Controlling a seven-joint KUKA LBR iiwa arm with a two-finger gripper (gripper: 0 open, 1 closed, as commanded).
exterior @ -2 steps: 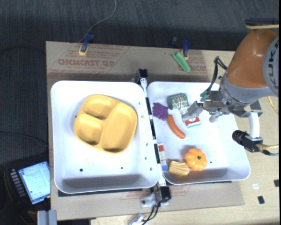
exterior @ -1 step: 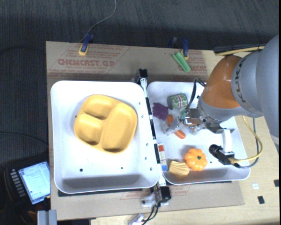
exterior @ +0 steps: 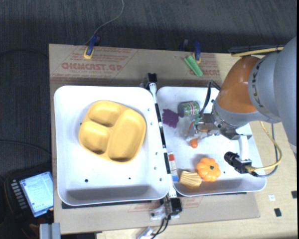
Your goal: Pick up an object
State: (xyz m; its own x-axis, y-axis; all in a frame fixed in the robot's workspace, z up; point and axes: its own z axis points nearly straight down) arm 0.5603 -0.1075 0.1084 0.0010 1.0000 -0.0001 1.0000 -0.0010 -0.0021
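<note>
1. Right bin (exterior: 254, 180) holds several small things: a small orange-red piece (exterior: 193, 143) mid-bin, a green can (exterior: 189, 108) on its side toward the upper part, a purple toy (exterior: 170, 117) left of the can, a small orange pumpkin (exterior: 208, 169) at lower centre, and a tan bread-like piece (exterior: 190, 179) just left of the pumpkin, by the bin's lower rim.
2. Claw (exterior: 201, 127) sits low in the right bin, between the can and the orange-red piece; cannot tell its state.
3. Grey arm (exterior: 269, 91) with orange band enters from the frame's right.
4. Left bin (exterior: 70, 183) carries a big yellow moulded object (exterior: 112, 129), centre-left of frame.
5. Both bins rest on a brown cardboard-covered worktop (exterior: 134, 63); a green marker-like item (exterior: 193, 65) lies on it, upper right of centre.
</note>
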